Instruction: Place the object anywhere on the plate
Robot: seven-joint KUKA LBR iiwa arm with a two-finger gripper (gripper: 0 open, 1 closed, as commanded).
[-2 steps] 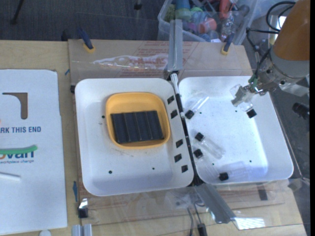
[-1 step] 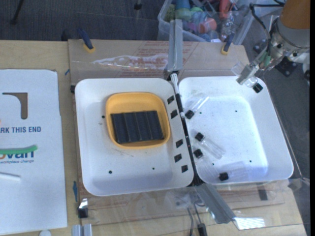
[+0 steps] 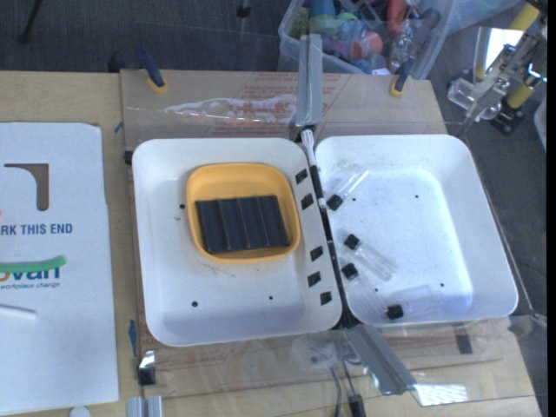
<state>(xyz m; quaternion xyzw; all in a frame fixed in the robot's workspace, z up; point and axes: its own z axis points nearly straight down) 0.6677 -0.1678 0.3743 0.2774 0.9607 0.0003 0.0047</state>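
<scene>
Even, cool overhead light; the picture is slightly soft and low in detail. The right white bin (image 3: pixel 434 224) glares bluish near its lower corner. The yellow plate (image 3: pixel 201 189) casts only a faint shadow. Dark floor (image 3: pixel 130 16) at the top is dim and grainy.

Two shallow white bins sit side by side on the bench (image 3: pixel 69 94). The left bin (image 3: pixel 165 302) holds a yellow plate (image 3: pixel 201 185) with rounded corners, and a dark ridged block (image 3: pixel 241 224) lies flat on the plate, well inside its rim. The right bin (image 3: pixel 434 181) has a few small clear pieces near its left wall. Black clips run along the seam between the bins. A white sheet (image 3: pixel 52 320) with print covers the left of the bench. Behind the bench stands a clear tub of bright items (image 3: pixel 365 16).
</scene>
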